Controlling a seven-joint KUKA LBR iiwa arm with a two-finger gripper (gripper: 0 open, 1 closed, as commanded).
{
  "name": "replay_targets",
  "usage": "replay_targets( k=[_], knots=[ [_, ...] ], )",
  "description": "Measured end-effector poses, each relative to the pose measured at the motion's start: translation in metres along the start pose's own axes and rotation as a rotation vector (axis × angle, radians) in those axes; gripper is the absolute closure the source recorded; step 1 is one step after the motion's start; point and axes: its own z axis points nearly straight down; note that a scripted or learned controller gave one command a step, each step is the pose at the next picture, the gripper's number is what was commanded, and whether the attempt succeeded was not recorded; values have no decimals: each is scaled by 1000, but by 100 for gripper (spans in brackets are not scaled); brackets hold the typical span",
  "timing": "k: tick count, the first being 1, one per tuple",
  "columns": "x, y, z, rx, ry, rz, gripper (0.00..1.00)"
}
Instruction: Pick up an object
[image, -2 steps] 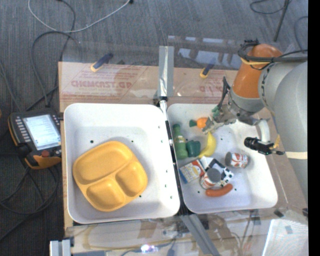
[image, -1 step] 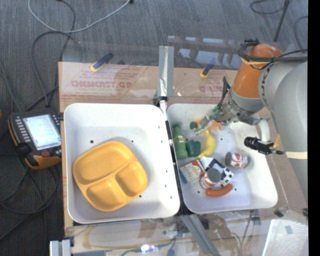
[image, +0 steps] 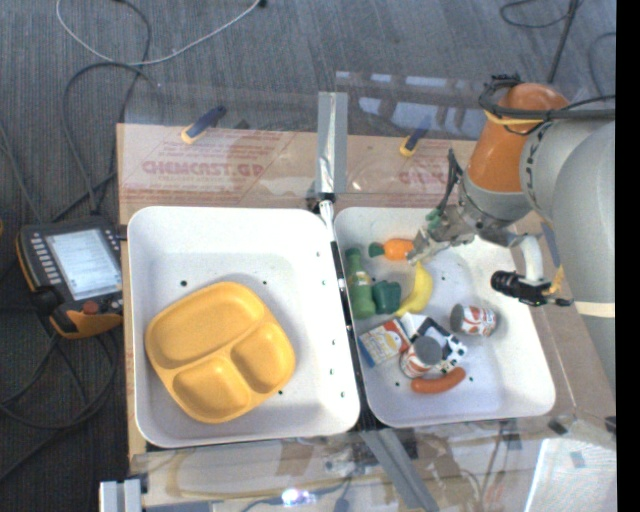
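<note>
Hovering, the hand (image: 428, 243) (fingertips indistinct) overlaps the banana (image: 420, 288).

a yellow divided tray (image: 221, 349) lies in the left bin (image: 160, 235).

Board lettering: the clear sheet (image: 215, 170) behind the bins read "CHEMCAST GP" in red.
Other print: too small to read.

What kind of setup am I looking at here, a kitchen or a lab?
Likely a robot lab test bench: two white bins on a taped board, a teach pendant with loose cables on carpet, and toy food like a banana.
</note>
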Motion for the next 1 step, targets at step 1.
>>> replay_targets(
  k=[1],
  knots=[
    [0, 0, 0, 0, 0, 0, 0]
  ],
)
